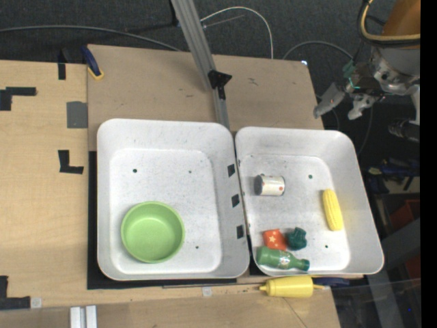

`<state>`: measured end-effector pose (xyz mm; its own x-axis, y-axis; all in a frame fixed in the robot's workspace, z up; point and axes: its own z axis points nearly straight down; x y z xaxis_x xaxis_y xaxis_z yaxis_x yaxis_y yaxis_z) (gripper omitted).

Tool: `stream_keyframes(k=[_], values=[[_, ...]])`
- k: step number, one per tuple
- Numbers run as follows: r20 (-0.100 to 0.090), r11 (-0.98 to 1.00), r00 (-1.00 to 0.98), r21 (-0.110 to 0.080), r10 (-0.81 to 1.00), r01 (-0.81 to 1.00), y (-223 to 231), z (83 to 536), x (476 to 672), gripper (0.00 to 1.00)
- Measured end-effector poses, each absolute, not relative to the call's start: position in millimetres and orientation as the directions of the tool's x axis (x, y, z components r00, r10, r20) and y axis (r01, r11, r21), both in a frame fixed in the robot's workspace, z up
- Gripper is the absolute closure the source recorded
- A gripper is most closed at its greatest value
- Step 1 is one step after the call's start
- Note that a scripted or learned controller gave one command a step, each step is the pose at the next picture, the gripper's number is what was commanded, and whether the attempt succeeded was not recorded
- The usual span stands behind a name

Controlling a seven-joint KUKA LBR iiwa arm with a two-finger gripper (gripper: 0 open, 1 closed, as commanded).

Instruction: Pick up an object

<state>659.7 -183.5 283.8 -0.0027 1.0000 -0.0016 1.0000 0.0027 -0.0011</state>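
From the camera above the bench, my gripper [345, 105] hangs at the upper right, outside the 2 bins and beyond the far right corner of the right bin [341, 142]; its 2 fingers are spread apart with nothing between them. The things I could pick lie in the right bin. A small white can [270, 185] lies on its side near the bin's middle, its long axis running left to right, its grey end facing left. A yellow corn cob [332, 209] lies toward the right wall, its long axis running near to far, tilted slightly. Near the front wall sit a small orange piece [274, 238] and a dark green piece [296, 238], just beside each other, and in front of them a green bottle [281, 260] lies flat, its neck pointing right. A yellow bottle [289, 287] lies on the bench just outside the front wall, pointing left. The left bin [164, 132] holds a green bowl [152, 231], upright, in its near left corner.
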Motion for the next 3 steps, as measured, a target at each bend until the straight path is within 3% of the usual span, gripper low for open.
stream_keyframes(k=[1,3], values=[[-0.002,0.002,-0.002,-0.002,1.0,1.0,-183.6,283.9,659.6,0.0],[0.0,0.002,-0.002,-0.008,1.0,1.0,-180.7,154.8,659.3,0.0]])
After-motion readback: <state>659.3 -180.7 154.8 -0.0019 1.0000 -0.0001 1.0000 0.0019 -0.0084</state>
